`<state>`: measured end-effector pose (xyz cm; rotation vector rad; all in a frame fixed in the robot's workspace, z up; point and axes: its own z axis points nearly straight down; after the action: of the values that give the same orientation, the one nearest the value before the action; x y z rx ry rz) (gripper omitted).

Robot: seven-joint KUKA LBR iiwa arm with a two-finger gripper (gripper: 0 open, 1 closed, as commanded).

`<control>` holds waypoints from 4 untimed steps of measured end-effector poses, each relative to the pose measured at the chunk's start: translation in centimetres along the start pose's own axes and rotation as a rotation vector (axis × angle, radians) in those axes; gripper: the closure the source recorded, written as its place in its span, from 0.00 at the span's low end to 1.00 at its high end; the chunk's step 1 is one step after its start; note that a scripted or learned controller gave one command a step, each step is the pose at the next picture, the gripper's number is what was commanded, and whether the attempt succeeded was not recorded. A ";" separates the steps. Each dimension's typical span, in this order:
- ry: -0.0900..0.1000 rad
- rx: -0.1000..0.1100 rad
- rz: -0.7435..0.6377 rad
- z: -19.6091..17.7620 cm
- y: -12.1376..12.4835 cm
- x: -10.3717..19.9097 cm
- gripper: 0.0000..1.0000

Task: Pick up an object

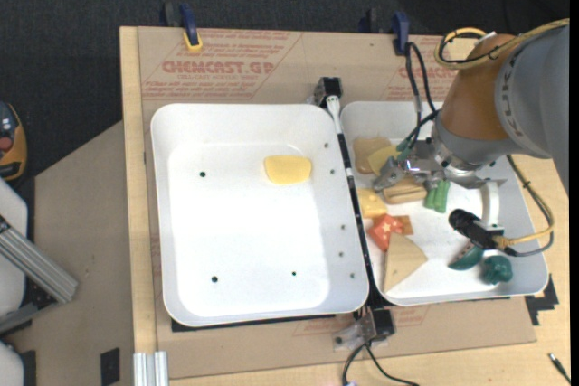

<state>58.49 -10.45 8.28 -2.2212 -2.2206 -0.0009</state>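
On the pale brown worktop (271,59), 2 shallow white bins sit side by side with their inner walls touching. 2 blue clamps (399,28) grip the worktop's far edge.

The left white bin (181,221) carries 1 thing, a soft yellow lump (288,169). It lies in the half of the bin nearer the far edge, toward the right wall but clear of it.

The right white bin (523,211) carries the other things. The grey arm (543,95), with its orange band, reaches in over this bin's far right corner. The pincer (401,169) hangs low over the bin's left half, right above a flat tan-brown block (404,193). Whether the pincer is apart, together or clamped on anything cannot be told, because the wrist hides much of it.

A pale tan chunk (369,154) lies just beside the pincer, toward the bin's far left corner. A small yellow cube (371,205) rests close to the left wall, at the left end of the tan-brown block. Just nearer the near edge sits a red-orange piece (387,230), and beyond it a tan triangular wedge (404,265) points toward the near left corner. A small green piece (437,196) stands just right of the tan-brown block. A dark teal curved thing (487,267) lies by the near right corner, well apart from the pincer.
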 end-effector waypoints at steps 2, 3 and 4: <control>-0.002 -0.003 -0.003 -0.2 6.8 1.1 0.00; 0.000 0.005 0.001 -0.2 2.8 0.8 0.00; -0.003 -0.006 -0.002 -0.3 7.0 -0.7 0.00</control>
<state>65.51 -11.18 8.54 -2.2237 -2.2274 -0.0039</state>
